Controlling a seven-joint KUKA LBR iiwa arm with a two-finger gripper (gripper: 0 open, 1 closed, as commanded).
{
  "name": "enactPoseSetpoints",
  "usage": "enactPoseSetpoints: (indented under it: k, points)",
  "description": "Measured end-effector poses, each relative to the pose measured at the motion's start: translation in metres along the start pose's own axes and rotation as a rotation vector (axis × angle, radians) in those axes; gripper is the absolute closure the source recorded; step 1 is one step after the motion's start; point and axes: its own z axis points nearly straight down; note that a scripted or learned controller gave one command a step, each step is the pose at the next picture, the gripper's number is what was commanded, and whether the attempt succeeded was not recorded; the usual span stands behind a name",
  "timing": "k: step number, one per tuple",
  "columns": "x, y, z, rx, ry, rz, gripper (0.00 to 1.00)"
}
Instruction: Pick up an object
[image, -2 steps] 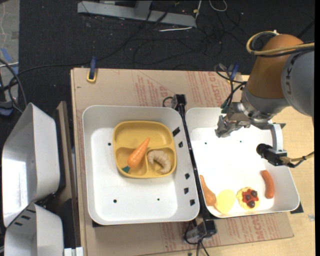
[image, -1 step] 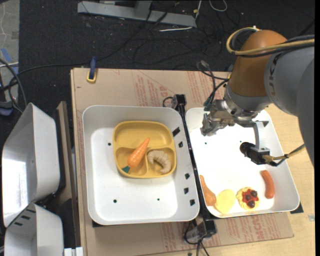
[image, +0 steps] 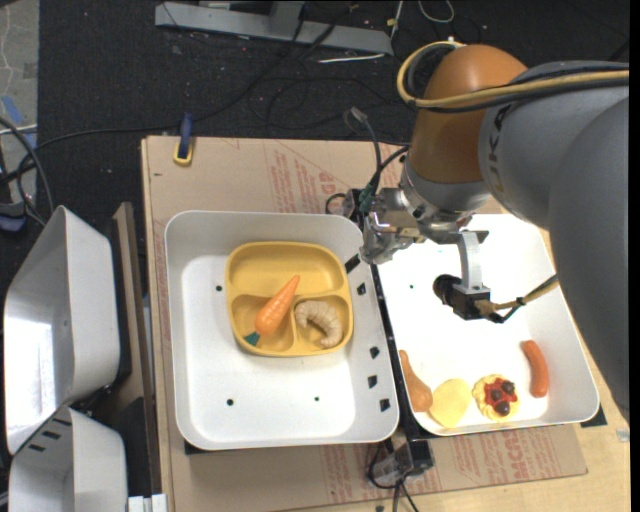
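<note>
Farthest to the hand's left is the left bin (image: 190, 330), which holds a yellow divided plate (image: 240, 262). In the plate lie a toy carrot (image: 277, 305) and, just beside it on the side nearer the hand, a pale curled shrimp (image: 322, 322). Both look like light, stiff plastic and probably slick. The carrot's thick middle seems the best place to take hold, across its width. The plate's low dividers crowd it, so a straight drop from above would suit.

The hand (image: 376, 243) hangs over the strip where the two bins meet, above and to the right of the plate. I cannot tell whether it is spread or pressed together, and nothing shows in its grip. The two bin walls sit right under it.

To the hand's right, in the right bin (image: 420, 320), a toy drumstick (image: 414, 380), a yellow disc (image: 451, 401), a small berry tart (image: 497, 396) and a sausage (image: 537, 367) lie along the near wall. There is bare floor between them and the hand.
</note>
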Motion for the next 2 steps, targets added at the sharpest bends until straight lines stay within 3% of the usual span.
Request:
enactPoseSetpoints:
  k: [1,2]
  points:
    - [0.0620,0.0127,0.0048,0.001,-0.001,0.000,1.00]
    - [0.0574,0.0123,0.0046,0.002,-0.003,0.007,0.00]
